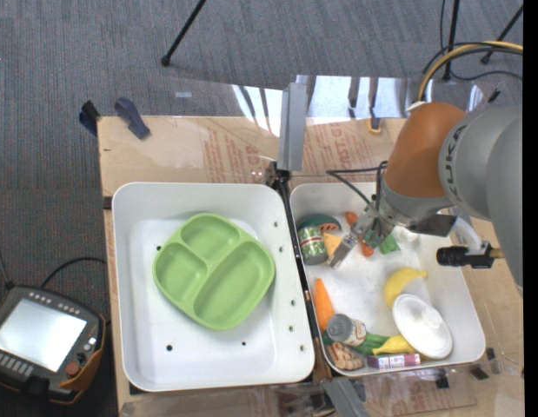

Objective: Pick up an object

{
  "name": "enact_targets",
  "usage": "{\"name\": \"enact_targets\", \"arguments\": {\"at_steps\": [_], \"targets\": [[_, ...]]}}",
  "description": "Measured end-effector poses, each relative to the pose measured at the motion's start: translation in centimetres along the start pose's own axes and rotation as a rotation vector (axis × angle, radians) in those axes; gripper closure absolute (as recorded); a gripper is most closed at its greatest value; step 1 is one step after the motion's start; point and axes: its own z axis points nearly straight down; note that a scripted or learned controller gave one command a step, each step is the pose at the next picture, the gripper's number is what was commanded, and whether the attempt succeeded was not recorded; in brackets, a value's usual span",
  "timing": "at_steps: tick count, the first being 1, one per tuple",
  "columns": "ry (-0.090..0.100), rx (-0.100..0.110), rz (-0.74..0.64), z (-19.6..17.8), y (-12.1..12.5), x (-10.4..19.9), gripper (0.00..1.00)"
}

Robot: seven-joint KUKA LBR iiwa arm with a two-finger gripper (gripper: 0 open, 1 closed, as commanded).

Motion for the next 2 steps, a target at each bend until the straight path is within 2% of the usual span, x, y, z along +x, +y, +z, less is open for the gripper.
{"name": "enact_targets", "arguments": {"at_steps": [1, 2], "targets": [[0.004, 0.002, -0.065, 0.1, -7.1, 7.0, 0.0], [-0.001, -0.001, -0.299, 0.0, 1.1, 1.1, 0.0]]}}
